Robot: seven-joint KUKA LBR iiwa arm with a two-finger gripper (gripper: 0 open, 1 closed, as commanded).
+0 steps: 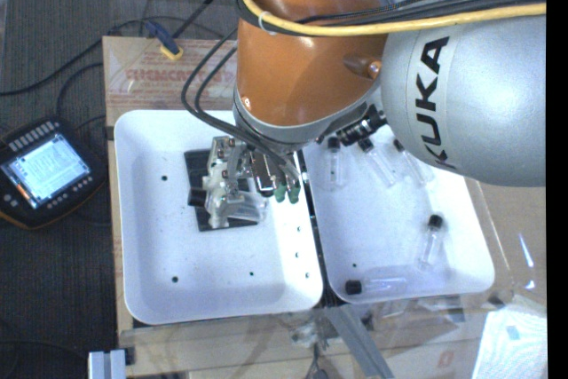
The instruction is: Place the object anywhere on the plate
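Over the left bin [151,280], I hung my gripper [235,191] above a dark flat plate [197,169] near the bin's upper right; whether my fingers were parted I cannot tell. Open white floor lay below and left. Clear vials [429,244] lay in the right bin [461,275].

You have two white bins: left bin [151,280], right bin [461,266]. One black plate [197,166] in left bin. Clear vials in right bin, exact count unclear. One handheld pendant [44,173].
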